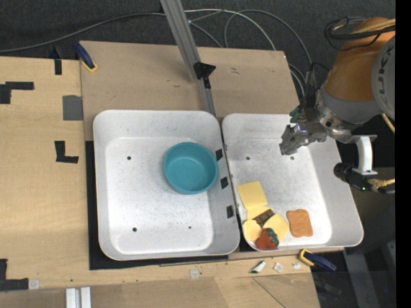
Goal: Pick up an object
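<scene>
A blue bowl (189, 167) sits in the left bin (115, 133), toward its right side. In the right bin (334, 197), a pale yellow block (252, 193) lies near the left wall. Below it is a small pile of a yellow piece (277, 224), a dark brown piece (263, 217) and a red and green piece (266, 239). An orange sponge-like piece (299, 222) lies to the right of the pile. My gripper (290, 144) hangs over the upper part of the right bin, apart from all of these, with nothing seen in it.
A slanted metal pole (186, 43) crosses the bench behind the bins. Cables (257, 24) run along the back. Blue and yellow clamps (85, 57) (316, 259) sit at the bench edges. Black tape marks lie on the left board.
</scene>
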Motion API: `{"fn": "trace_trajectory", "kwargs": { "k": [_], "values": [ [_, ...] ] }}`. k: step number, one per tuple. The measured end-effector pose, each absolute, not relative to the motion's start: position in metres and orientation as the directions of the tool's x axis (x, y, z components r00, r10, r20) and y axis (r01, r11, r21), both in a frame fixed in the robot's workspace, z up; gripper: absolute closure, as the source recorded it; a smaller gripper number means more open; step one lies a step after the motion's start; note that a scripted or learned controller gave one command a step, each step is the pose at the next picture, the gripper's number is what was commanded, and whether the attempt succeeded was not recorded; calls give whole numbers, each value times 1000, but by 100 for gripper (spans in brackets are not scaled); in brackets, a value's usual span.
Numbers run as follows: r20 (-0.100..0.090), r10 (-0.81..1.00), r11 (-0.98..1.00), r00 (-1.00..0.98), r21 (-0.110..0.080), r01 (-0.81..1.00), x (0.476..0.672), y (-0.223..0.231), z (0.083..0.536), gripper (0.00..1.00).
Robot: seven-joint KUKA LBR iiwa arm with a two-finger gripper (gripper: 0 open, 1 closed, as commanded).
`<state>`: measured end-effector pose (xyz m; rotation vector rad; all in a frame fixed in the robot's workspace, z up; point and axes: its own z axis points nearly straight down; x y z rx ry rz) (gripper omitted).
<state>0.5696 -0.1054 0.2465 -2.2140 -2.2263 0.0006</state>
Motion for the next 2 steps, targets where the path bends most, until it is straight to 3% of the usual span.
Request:
{"fn": "trace_trajectory", "kwargs": {
  "k": [2],
  "values": [
    [2,1000,7,-7,-1,1000,596,3,253,100]
  ]
}}
